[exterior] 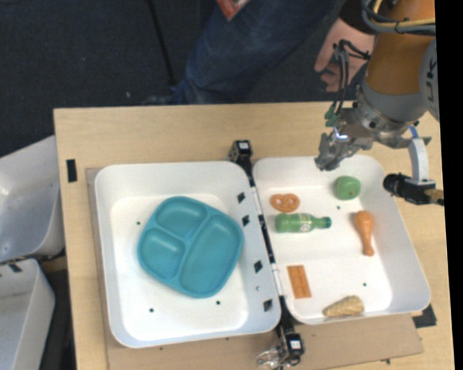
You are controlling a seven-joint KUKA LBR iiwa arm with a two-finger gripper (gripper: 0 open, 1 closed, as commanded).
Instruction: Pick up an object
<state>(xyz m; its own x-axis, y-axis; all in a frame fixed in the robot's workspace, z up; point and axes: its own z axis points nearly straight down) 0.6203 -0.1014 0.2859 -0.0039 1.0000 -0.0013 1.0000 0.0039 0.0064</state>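
The right bin (391, 276) holds a green ball (346, 187), an orange pretzel (285, 203), a green bottle (302, 224) lying on its side, an orange drumstick (365, 230), a flat orange block (298, 281) and a tan wedge (343, 307). My gripper (330, 157) hangs over the bin's far edge, just up and left of the green ball. Nothing shows between its fingers.
The left bin (125, 302) holds a teal divided plate (191, 245). A black clamp (240, 150) sits at the far end of the seam between the bins. A black fitting (408, 186) juts in at the right bin's right rim. A person stands behind the bench.
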